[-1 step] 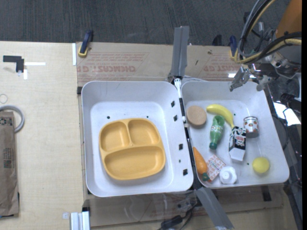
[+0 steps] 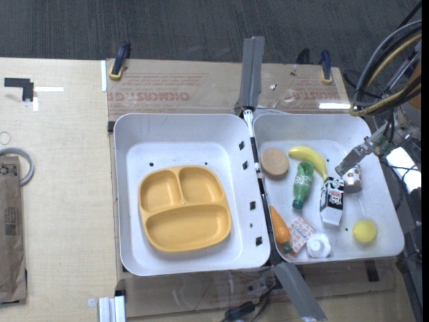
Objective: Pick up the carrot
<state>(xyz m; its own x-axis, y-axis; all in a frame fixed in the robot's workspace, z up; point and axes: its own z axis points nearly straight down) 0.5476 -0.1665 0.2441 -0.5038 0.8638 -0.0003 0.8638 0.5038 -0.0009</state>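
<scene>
The carrot (image 2: 279,225) is orange with a green end and lies along the left wall of the right bin (image 2: 389,186), near its front corner. A red and white packet (image 2: 301,232) touches its right side. My gripper (image 2: 350,161) reaches in from the right edge and hangs over the right part of that bin, above a small red and white object (image 2: 352,178). It is well to the right of the carrot and further back, and nothing hangs from it.
The right bin also holds a round brown biscuit (image 2: 274,162), a banana (image 2: 308,157), a green bottle (image 2: 302,185), a small carton (image 2: 332,202), a lemon (image 2: 364,231) and a white cap (image 2: 318,247). A yellow divided plate (image 2: 184,208) sits in the left bin (image 2: 127,180).
</scene>
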